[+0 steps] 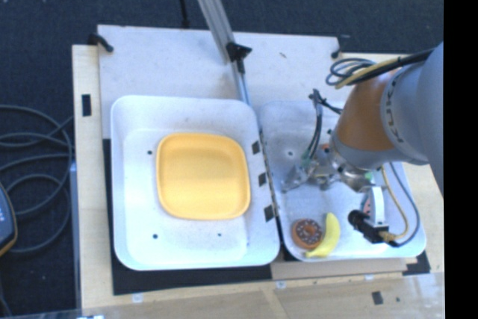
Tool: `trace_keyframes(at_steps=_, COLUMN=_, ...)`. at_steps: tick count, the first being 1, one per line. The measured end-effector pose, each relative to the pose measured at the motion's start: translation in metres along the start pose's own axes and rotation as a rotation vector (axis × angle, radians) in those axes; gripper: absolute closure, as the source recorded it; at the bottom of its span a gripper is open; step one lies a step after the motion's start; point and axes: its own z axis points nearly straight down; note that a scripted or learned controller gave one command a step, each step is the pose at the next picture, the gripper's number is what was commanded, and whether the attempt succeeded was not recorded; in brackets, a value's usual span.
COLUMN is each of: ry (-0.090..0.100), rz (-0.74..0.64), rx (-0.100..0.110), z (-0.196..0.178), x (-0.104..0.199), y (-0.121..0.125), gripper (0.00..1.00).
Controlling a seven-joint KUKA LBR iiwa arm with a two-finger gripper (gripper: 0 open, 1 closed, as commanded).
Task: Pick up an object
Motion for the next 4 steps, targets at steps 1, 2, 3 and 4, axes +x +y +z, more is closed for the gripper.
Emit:
trace_keyframes(at_steps=1, ry=0.001, rz=0.001, rx=-0.004, z=-0.012, x=0.000, y=0.001, gripper=1.00)
trace_keyframes(at_steps=2, ry=0.000, rz=0.001, rx=-0.007, z=-0.063, x=-0.011, y=0.002, gripper=1.00)
trace_keyframes(at_steps=3, ry=0.000, rz=-0.001, rx=-0.007, z=-0.116, x=-0.012, y=0.003, gripper=1.00)
trace_keyframes(at_steps=4, ry=0.001, rz=-0.004, rx=-0.004, z=-0.129, x=0.033, y=0.012, gripper=1.00)
